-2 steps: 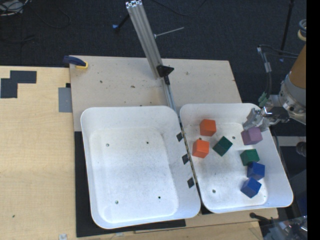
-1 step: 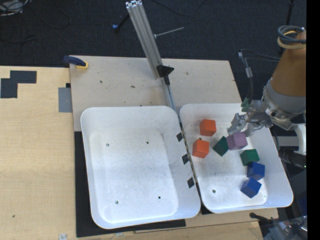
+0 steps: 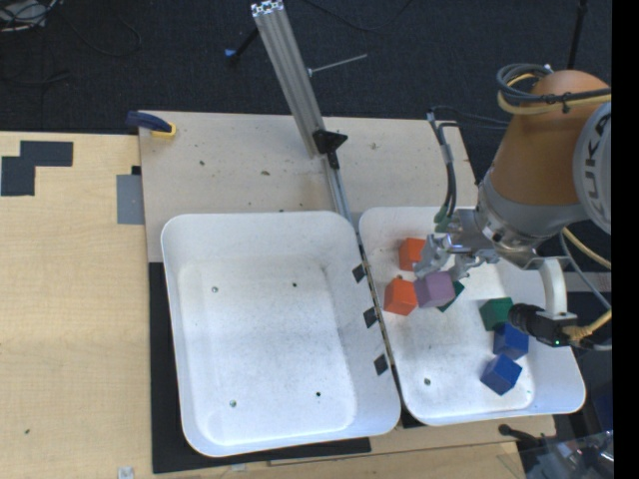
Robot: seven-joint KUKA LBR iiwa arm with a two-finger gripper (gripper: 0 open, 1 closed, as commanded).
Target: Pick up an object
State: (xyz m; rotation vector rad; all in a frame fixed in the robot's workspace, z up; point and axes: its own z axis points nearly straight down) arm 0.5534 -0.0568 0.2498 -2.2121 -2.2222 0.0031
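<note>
Camera view, looking down at a slant on the bench. The bench [image 3: 70, 267] bore two shallow white bins side by side. The left bin [image 3: 180, 238] lay beside the right bin [image 3: 559, 397], their inner rims nearly touching along a row of dark clips.

The arm [image 3: 544, 158], grey with an orange band, reached in from the right and hung over the far half of the right bin. An aluminium post [image 3: 295, 78] rose at a slant from the bench beyond the bins.

The gripper [image 3: 439, 267] pointed down and to the left, over the cluster of blocks. Whether it was released or clenched could not be told at this resolution.

All blocks lay in the right bin. A purple block [image 3: 435, 289] sat directly at the gripper's tip, tilted, apparently touching it or just beneath it; a grasp could not be confirmed. An orange block [image 3: 400, 296] lay just left of the purple one, and a second orange block [image 3: 411, 252] just beyond it. A green block [image 3: 495, 313] lay to the right, with two blue blocks, one [image 3: 512, 341] nearer and the other [image 3: 501, 374] nearest.

Judgement: the purple block was the likely target, lying immediately below the tool, so the coming move depended on a short vertical closure rather than sideways travel.
</note>
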